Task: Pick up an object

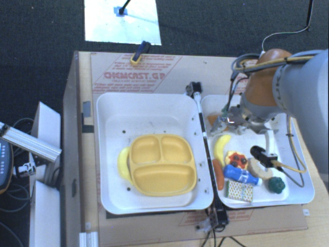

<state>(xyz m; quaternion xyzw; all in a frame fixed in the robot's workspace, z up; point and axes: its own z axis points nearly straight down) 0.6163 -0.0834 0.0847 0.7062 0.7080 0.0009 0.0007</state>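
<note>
Cardboard-topped desk is carrying two white bins. Pincer is hovering in the right bin, finger state unclear. Banana is lying just below it, carrot and blue bottle beyond; yellow tray is sitting in the left bin.

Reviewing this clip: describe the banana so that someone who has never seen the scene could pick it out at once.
Start at the right-hand white bin, the one the arm reaches over. Near its left wall, just below the end effector, lies the banana, above the carrot. It is the only plain yellow curved thing in that bin; the yellow divided tray sits in the other bin.
</note>
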